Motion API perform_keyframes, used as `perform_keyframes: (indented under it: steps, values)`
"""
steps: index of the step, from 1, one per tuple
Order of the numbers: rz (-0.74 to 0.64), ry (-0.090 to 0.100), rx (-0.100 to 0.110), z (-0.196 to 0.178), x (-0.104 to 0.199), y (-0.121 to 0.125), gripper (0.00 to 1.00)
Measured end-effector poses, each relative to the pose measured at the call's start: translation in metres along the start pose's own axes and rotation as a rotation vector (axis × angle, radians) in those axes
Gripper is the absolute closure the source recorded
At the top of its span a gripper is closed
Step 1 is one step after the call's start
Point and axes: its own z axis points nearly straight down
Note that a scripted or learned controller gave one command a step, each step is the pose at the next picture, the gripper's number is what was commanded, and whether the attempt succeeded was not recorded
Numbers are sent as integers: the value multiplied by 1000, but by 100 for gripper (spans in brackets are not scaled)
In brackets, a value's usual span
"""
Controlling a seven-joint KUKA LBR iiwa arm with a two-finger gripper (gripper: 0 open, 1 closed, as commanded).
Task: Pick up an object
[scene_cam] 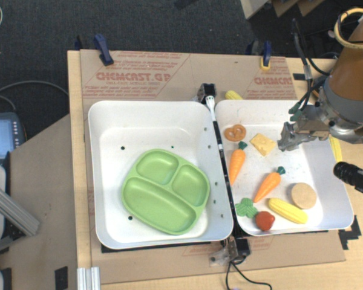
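Hovering by the cheese wedge (263, 144), my tool (288, 139) has a grip state I can't tell. Two carrots (236, 164) (267, 186) lie in the right bin (327, 222). One green tray (165, 190) sits in the left bin (109, 162).

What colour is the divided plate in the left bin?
Light green divided plate, seen clearly in the camera view.

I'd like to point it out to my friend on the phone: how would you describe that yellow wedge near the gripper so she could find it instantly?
Start at the right-hand white bin, the one crowded with toy food. Look in its upper half, just left of the gripper, for the cheese wedge. It is the pale yellow angular block between the round pretzel and the gripper, unlike the long orange carrots below it.
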Motion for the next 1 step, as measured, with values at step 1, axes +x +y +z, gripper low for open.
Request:
perform_keyframes:
  steps: [1]
  values:
    - [-1, -2, -10, -23, 78, -6, 100]
